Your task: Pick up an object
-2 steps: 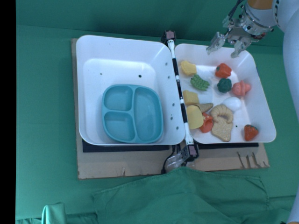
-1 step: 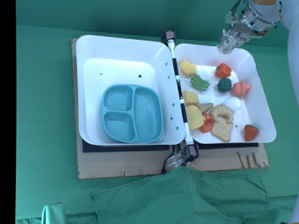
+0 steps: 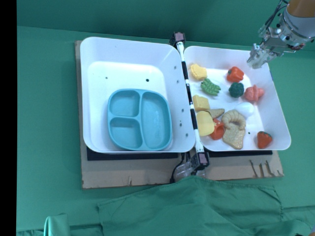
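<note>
Crumpled green cloth [image 3: 197,205] lies along the near edge, below the brown cardboard sheet [image 3: 123,177]. At the far right, the gripper [image 3: 258,57] hangs over the right white bin's [image 3: 278,114] far rim, nothing between its fingers; open or closed is unclear. Just beside it, inside the bin, sits a small red toy pepper [image 3: 235,74] among other toy foods. Left white bin [image 3: 98,58] holds a light blue three-compartment plate [image 3: 140,119].

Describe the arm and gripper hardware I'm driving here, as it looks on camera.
The arm shows an orange band above a grey and silver wrist section. Thin dark cables run along the wrist's side. The gripper is a small metallic grey assembly with two short fingers; finer markings are too small to make out.
</note>
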`<state>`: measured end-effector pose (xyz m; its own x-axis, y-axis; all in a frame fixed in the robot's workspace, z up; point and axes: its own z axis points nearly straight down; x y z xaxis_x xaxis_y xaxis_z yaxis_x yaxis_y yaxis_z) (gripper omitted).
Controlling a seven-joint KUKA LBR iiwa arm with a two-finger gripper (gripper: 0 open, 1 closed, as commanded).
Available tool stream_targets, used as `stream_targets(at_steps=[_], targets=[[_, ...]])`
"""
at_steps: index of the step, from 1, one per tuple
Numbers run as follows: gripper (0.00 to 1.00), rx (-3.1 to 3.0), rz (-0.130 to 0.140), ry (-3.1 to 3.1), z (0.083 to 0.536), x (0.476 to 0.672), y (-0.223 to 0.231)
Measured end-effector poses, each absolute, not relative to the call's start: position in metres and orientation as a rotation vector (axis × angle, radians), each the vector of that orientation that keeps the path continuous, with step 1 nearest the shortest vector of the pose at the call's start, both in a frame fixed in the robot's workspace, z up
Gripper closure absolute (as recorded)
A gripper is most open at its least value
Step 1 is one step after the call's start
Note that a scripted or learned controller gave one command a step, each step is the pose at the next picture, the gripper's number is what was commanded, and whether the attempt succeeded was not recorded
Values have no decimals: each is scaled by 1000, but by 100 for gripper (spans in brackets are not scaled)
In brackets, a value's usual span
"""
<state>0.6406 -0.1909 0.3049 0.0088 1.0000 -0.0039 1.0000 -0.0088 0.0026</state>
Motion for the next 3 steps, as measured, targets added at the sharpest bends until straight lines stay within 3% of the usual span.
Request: stream_targets(at_steps=[1, 2, 3], targets=[[100, 2234, -8, 2217, 231, 568, -188], [0, 2223, 2, 2214, 235, 572, -187], [0, 2223, 2, 2214, 235, 572, -187]])
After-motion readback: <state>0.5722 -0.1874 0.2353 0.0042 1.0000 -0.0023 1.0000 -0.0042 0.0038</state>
